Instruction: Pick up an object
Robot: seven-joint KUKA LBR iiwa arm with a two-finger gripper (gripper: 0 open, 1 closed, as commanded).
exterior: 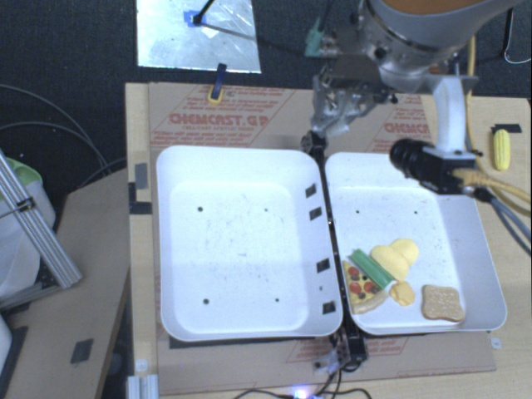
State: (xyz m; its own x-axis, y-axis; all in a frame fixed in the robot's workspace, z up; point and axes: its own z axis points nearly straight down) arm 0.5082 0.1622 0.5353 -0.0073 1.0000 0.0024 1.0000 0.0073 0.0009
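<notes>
Gripper (318, 135) hangs over the back rim where the two bins meet, and honestly I can't tell if it's open or shut, it's too blurry up there. Going left to right: left bin (179, 223) sits beside the right bin (465, 231), touching along the middle. In the right bin's front corner there's a pizza slice (362, 289) with a green stick (371, 269) lying on it, a yellow duck-looking toy (396, 260), then a toast piece (441, 302).

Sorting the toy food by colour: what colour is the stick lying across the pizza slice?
The stick is green, seen in the camera view, in the right white bin.
</notes>
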